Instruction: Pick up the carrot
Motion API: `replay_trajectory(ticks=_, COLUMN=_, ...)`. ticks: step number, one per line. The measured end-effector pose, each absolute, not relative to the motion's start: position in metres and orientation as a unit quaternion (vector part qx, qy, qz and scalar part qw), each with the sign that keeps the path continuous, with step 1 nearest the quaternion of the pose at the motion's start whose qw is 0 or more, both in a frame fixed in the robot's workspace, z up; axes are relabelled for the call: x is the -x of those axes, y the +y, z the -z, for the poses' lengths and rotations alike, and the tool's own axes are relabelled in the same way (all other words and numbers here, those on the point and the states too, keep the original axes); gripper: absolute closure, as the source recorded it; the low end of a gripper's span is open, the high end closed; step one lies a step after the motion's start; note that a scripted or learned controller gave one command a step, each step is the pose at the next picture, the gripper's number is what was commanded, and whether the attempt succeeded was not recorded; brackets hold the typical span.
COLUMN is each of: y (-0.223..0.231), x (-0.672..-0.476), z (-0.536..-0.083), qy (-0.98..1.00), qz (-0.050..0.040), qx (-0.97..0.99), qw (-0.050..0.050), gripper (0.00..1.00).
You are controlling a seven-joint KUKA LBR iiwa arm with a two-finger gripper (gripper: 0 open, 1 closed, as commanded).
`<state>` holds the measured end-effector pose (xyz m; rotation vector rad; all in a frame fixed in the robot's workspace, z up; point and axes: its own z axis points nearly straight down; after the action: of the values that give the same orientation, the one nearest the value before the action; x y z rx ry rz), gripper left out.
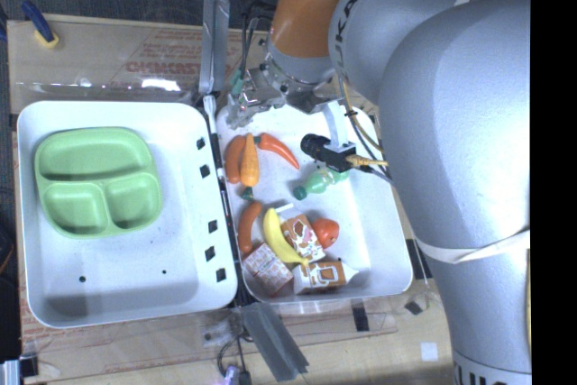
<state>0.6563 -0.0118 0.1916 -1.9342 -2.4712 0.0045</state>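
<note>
The carrot (250, 160) is a slim orange piece lying lengthwise in the back left part of the right bin (383, 234). It is pressed against a darker orange piece (233, 160) by the bin's left wall. My gripper (241, 106) hangs over the bin's back left corner, just behind the carrot's far end and apart from it. Nothing shows between its tips. The grey arm and its orange band cover the back right of the bin.
A red chili (279, 150) lies right of the carrot, and a green bottle (316, 184) sits mid-bin. At the front lie another long orange piece (248, 228), a banana (275, 239), a tomato (325, 233) and two small cartons (268, 270). The left bin (135, 275) holds a green divided plate (97, 180).
</note>
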Motion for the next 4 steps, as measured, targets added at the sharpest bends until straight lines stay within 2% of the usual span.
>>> replay_trajectory(ticks=1, y=0.044, x=-0.626, z=-0.192, qy=-0.817, qz=-0.0013, qx=0.577, qw=0.001, gripper=0.00)
replay_trajectory(ticks=2, y=0.060, x=-0.591, z=-0.267, qy=-0.896, qz=-0.0002, qx=0.444, qw=-0.001, gripper=0.00)
replay_trajectory(ticks=3, y=0.114, x=-0.573, z=-0.134, qy=-0.872, qz=-0.0018, qx=0.489, qw=0.002, gripper=0.00)
replay_trajectory(ticks=4, y=0.109, x=-0.619, z=-0.102, qy=-0.844, qz=-0.0022, qx=0.536, qw=0.009, gripper=0.00)
